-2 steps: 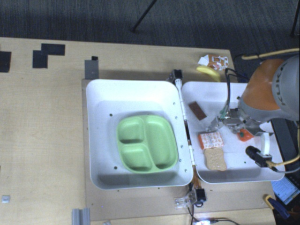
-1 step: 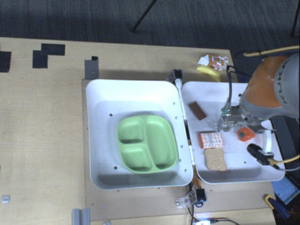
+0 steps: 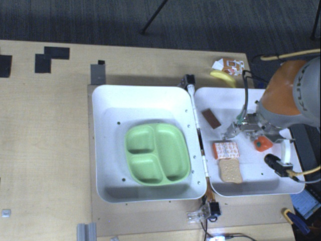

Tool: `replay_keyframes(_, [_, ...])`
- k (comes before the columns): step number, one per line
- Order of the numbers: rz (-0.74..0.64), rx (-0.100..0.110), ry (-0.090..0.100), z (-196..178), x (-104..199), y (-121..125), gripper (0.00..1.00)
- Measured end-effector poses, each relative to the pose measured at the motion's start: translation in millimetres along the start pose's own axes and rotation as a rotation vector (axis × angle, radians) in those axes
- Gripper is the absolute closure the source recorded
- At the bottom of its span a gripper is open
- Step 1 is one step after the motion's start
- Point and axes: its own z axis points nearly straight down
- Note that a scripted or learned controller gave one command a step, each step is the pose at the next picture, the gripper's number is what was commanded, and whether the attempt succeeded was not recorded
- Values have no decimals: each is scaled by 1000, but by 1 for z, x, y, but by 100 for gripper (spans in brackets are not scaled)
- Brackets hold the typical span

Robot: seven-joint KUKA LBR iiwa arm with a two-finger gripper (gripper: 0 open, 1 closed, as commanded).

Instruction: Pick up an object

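Your gripper [image 3: 235,129] sits low in the right bin [image 3: 251,187], over bare floor near its middle; you can't tell its state from this angle, and nothing is seen in it. Nearest you in that bin: a tan slice of bread [image 3: 230,170], touching the red-and-white packet [image 3: 225,149] just behind it; the print on the packet is too small to read. An orange thing [image 3: 261,144] lies right of the packet, partly under the arm [image 3: 291,94]. Farther back, a brown bar [image 3: 211,118] lies tilted, apart from the gripper. The left bin [image 3: 113,134] holds a green divided tray [image 3: 157,153] with three compartments. Behind the right bin, on the bench [image 3: 45,149], you've got a banana [image 3: 222,76] beside a small orange-and-white pack [image 3: 231,64], label unreadable.
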Motion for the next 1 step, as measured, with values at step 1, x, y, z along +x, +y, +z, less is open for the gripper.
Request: replay_keyframes(1, [-2, -3, 0, -11, 1, 1, 100])
